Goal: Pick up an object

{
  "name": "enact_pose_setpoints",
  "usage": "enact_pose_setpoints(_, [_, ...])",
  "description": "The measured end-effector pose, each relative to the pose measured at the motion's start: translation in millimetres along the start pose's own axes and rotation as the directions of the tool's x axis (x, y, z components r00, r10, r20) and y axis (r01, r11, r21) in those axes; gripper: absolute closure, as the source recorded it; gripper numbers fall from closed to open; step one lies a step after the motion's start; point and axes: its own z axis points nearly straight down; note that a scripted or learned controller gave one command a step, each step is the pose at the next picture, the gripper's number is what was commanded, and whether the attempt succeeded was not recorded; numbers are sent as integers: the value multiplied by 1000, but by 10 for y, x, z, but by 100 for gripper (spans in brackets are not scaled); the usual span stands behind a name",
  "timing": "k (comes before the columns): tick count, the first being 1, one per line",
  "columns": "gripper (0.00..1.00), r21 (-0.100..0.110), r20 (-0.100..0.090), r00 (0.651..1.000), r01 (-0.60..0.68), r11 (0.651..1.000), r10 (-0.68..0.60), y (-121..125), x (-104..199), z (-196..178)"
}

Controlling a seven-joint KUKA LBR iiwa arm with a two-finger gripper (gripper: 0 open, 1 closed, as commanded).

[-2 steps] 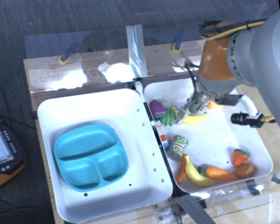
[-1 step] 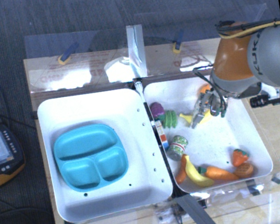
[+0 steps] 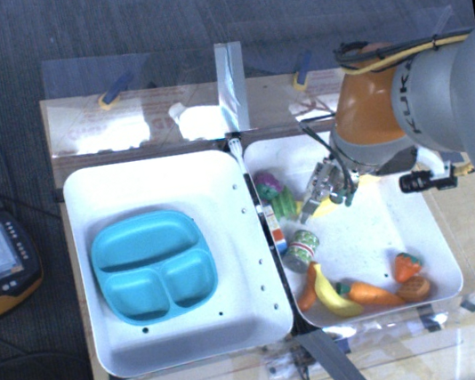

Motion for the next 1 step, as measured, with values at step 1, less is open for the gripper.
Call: enact_pose_setpoints(1, [100, -2, 1, 997, 80, 997, -80, 416, -85, -1421])
